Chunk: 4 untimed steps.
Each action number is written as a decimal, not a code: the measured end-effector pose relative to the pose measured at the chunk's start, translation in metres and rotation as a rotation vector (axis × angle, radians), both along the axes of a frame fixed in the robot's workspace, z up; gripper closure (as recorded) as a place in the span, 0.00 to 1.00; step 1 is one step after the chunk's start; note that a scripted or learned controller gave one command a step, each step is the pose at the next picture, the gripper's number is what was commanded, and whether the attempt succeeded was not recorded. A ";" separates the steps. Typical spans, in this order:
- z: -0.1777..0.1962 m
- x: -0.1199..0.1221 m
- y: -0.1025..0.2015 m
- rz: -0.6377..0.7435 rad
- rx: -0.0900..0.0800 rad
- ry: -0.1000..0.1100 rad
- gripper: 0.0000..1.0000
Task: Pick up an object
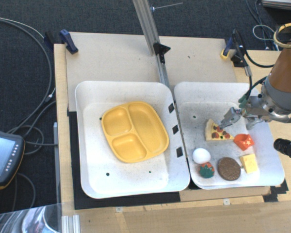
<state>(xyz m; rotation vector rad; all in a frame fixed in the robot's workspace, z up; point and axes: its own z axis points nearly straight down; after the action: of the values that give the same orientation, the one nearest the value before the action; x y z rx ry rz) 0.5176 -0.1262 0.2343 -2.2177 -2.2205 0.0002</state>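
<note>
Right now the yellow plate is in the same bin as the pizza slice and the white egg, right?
Not quite. The camera view shows the yellow plate alone in the left bin. The pizza slice and the white egg lie in the right bin.

No readable text, labels or numbers anywhere; the screen (2,157) at the left edge is lit but too small to read.
</note>
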 end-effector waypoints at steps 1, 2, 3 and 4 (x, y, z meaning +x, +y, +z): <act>0.000 0.000 0.000 -0.001 0.000 -0.001 0.00; -0.046 -0.008 -0.001 -0.002 0.001 0.004 0.00; -0.099 -0.015 -0.010 -0.003 0.001 0.006 0.00; -0.145 -0.016 -0.009 -0.001 0.001 0.005 0.00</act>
<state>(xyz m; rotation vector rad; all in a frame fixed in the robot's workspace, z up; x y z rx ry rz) 0.5014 -0.1350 0.0897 -2.2159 -2.2160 0.0047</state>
